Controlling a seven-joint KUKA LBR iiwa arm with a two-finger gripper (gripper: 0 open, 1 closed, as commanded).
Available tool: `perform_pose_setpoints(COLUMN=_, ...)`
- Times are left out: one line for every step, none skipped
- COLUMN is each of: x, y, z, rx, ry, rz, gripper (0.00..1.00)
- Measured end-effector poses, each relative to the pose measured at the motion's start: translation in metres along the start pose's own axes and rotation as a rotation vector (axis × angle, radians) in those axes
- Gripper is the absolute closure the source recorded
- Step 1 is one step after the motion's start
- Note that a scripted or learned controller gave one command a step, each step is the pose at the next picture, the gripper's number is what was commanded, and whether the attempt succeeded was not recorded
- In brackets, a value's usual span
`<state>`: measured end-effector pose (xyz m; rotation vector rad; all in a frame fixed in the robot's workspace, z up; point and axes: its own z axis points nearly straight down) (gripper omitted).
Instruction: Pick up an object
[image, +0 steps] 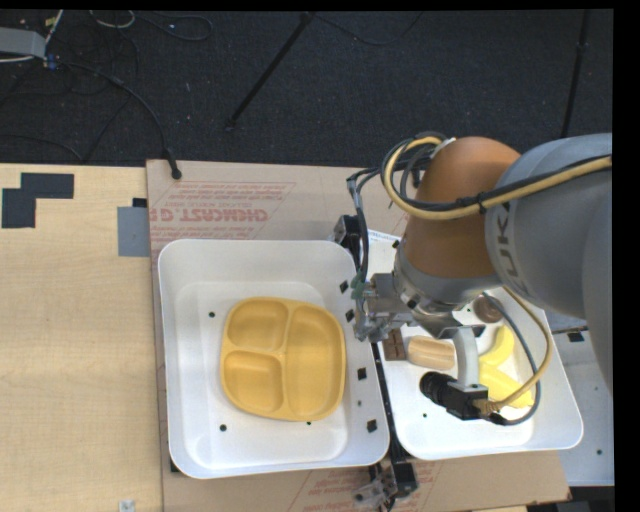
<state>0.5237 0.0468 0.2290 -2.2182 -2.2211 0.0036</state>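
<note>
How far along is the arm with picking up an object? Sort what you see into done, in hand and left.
Done: the gripper is over the left edge of the right bin. In hand: nothing visibly lifted; the yellow plate lies flat in the left bin, and a pale wooden block and a yellow item lie under the wrist. Left: grasp one and raise it.

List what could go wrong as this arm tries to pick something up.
The gripper hangs by the rim where the bins meet; descending, it might strike the right bin's wall.
The pale block and yellow object lie close together under the arm, so a grasp could jostle both.
The yellow plate looks wide and flat, likely hard to pinch.
</note>
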Motion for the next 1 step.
perform_pose_setpoints(x=0.0433, y=0.0027, z=0.0033, rx=0.001, ry=0.0, rz=-0.001, gripper=1.0)
